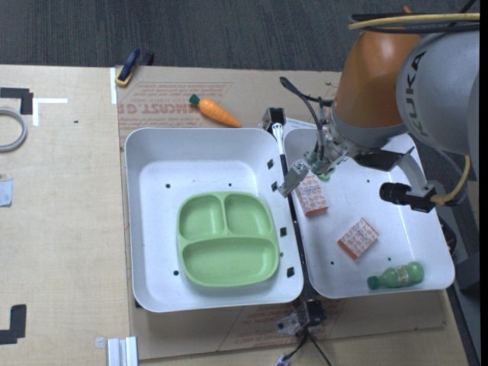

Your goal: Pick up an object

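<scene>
In the right bin (427,231) lie a red-and-white patterned box (311,197), a second such box (357,237) and a green bottle (396,276) on its side near the front edge. My gripper (294,178) hangs at the right bin's left wall, just up-left of the first box and close to it. Nothing shows held in it. The grey and orange arm (381,75) covers the back of the right bin.
The left bin (145,204) holds a green divided plate (227,239). An orange toy carrot (216,110) lies on the cardboard behind the bins. A blue-and-yellow tool (128,65) sits at the back left. Black clips (274,117) join the bins.
</scene>
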Available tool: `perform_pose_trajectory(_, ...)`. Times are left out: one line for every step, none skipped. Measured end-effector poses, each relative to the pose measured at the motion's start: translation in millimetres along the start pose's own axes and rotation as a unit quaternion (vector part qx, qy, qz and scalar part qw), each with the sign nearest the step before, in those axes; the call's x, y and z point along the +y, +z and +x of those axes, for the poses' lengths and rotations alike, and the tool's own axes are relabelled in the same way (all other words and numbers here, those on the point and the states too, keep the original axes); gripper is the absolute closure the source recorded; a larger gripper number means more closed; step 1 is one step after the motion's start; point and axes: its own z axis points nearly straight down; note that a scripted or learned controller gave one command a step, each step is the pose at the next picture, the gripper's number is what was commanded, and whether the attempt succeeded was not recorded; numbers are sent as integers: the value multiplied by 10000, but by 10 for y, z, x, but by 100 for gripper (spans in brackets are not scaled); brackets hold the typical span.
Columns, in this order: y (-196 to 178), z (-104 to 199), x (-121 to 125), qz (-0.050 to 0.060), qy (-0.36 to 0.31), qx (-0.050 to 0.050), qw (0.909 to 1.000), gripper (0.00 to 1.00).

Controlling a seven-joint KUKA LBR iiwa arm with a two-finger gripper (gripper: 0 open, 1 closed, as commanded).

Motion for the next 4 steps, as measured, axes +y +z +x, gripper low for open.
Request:
perform_pose_trajectory(94, 159, -396, 9, 1328, 8, 9911, 0)
perform_pose_trajectory(92, -152, -470, 1, 251, -2, 9997, 0)
perform_pose_trajectory(89, 78, -896, -2, -1268, 3, 9919, 0)
perform_pose_trajectory(90, -52, -5, -6, -2075, -4, 9782, 0)
